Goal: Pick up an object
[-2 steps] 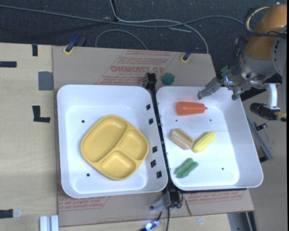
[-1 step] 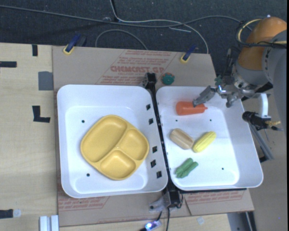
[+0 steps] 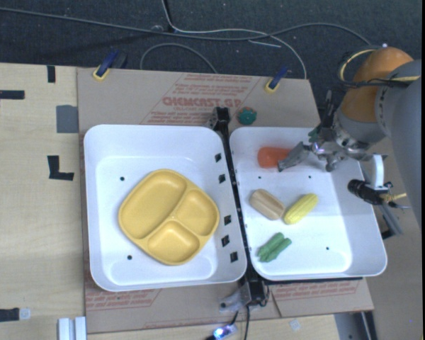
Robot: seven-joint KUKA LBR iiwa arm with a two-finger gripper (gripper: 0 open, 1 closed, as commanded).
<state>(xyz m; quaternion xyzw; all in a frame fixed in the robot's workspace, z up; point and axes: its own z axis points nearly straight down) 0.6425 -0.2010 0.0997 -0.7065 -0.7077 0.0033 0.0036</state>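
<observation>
orange object [image 3: 270, 156] | right edge hidden behind gripper [image 3: 302, 156] | grasp unclear

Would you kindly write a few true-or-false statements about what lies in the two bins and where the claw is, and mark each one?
1. The yellow divided plate lies in the left bin. True.
2. The corn cob lies beside the bread roll in the right bin. True.
3. The green bean pods sit on the plate. False: they lie on the right bin's floor, below the bread roll.
4. The claw hovers over the left bin. False: it is over the right bin, next to the orange-red item.
5. A small teal object sits on the cardboard outside the bins. True.
</observation>
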